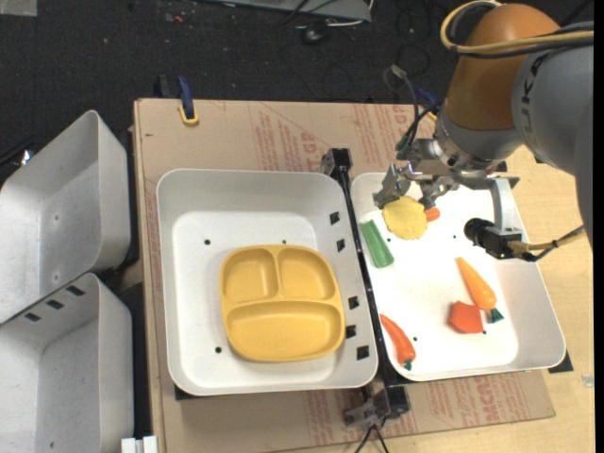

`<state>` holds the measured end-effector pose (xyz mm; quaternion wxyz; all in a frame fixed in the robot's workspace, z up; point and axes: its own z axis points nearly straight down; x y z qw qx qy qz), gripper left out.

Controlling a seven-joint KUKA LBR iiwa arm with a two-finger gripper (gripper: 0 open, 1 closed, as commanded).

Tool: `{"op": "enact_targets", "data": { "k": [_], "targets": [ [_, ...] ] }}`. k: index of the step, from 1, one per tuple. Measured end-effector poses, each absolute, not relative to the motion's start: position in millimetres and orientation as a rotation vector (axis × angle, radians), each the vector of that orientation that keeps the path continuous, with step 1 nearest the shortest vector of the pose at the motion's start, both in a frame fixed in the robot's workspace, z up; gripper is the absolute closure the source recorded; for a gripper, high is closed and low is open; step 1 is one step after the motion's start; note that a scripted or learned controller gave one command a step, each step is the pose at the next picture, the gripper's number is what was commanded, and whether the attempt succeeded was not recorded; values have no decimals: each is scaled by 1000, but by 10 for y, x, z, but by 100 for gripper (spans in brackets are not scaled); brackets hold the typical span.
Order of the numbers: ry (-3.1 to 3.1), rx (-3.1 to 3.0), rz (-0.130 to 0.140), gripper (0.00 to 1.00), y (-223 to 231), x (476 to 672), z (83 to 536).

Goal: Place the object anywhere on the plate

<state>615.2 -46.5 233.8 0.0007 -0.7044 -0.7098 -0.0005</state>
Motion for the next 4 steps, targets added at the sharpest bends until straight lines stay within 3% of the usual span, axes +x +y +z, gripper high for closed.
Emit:
{"op": "enact_targets", "data": {
  "k": [3,4],
  "targets": [
    [-2228,-2211,0,100,1128,5875,2257],
    [-2231,-2211,-3,100,1702,5946,2220]
  ]
}}
